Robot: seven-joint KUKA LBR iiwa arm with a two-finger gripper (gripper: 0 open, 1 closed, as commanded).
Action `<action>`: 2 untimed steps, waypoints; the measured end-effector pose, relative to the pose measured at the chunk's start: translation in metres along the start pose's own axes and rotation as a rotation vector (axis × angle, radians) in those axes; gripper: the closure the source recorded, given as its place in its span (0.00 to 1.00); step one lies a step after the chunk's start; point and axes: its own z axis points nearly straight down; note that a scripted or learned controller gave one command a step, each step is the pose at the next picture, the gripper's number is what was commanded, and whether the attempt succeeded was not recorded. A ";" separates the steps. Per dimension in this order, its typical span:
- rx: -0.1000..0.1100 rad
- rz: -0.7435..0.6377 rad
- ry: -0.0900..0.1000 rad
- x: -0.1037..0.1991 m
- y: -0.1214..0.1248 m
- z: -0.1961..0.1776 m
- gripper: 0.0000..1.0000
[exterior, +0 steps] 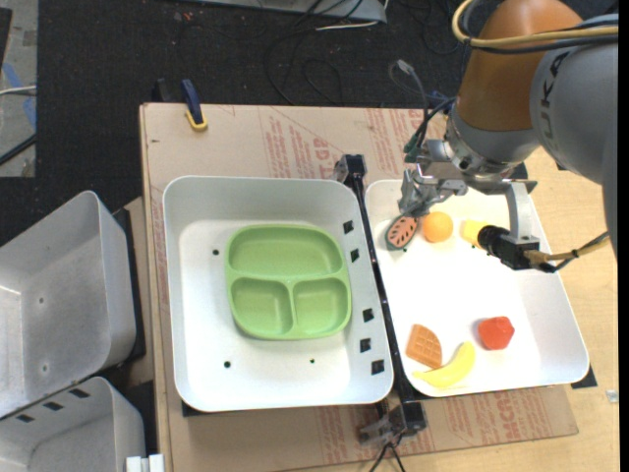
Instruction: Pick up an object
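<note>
The arm reaches in from the right over the right bin (560,303), its orange band high above the far corner, and the gripper (418,197) hangs at that bin's far left end. Whether it is apart or together cannot be told from this angle, and nothing shows held in it. Just below it lies a watermelon slice (400,231), with an orange ball (437,227) close beside and a small yellow piece (473,231) further right. Nearer the front of the same bin lie a waffle (425,345), touching a banana (448,368), and a red piece (496,332) a little apart. The left bin (197,264) holds a green divided plate (289,281). Both bins sit on the table (256,136).
</note>
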 end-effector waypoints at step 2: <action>0.000 0.001 -0.001 0.096 0.034 0.020 1.00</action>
